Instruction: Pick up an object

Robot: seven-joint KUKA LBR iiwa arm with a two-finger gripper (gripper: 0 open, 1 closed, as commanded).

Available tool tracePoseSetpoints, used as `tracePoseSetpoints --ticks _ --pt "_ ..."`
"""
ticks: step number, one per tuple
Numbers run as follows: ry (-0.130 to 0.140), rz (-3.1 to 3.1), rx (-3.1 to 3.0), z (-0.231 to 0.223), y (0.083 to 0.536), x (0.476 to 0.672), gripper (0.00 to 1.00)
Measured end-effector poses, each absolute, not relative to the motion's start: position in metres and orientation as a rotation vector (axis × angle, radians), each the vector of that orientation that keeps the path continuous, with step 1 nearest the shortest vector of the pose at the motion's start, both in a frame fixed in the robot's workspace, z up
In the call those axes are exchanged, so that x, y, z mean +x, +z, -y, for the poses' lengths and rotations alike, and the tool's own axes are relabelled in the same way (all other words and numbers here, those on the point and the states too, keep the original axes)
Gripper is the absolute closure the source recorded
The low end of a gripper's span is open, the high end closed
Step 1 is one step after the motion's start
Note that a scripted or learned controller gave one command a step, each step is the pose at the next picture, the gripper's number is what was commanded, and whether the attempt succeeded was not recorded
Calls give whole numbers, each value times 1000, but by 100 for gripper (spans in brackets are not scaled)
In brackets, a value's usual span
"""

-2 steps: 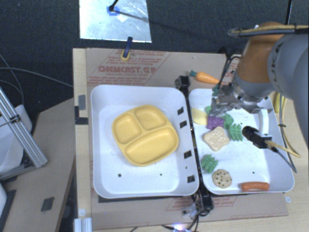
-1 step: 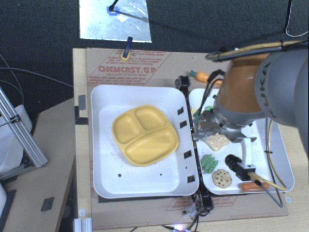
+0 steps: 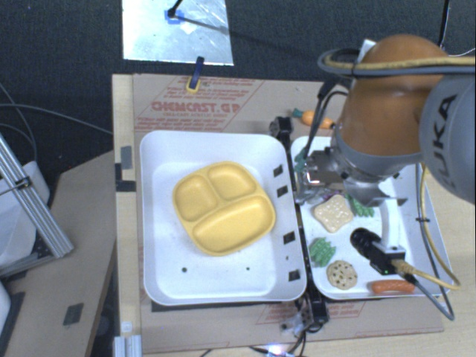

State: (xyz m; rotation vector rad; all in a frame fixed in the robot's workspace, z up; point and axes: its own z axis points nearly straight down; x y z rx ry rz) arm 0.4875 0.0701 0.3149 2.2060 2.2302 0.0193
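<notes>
1. Left bin [image 3: 160, 222]: smooth white plastic with a soft sheen.
2. Yellow divided plate [image 3: 223, 207]: matt plastic, smooth.
3. Bench board [image 3: 201, 106]: brown cardboard, matt, printed in red.
4. Metal sheet [image 3: 177, 21] at the top: shiny, reflective.
5. Arm's orange band [image 3: 394, 88]: glossy and smooth.
6. Cracker [image 3: 332, 213]: pale, dull, dimpled surface.
7. Cookie [image 3: 341, 274]: rough-looking, speckled.
8. Green leafy piece [image 3: 322, 251]: bumpy, matt.

We see the surface [image 3: 89, 192] covered by a brown printed board [image 3: 216, 103], and on this board two white bins [image 3: 160, 222] lie side by side.
</notes>
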Motion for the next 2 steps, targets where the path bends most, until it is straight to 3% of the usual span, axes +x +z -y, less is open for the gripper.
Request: tracePoseSetpoints --ticks 1,2 --pt "25 -2219 2208 -67 452 488 100" --pt "-9 -2236 2215 -124 345 485 100"
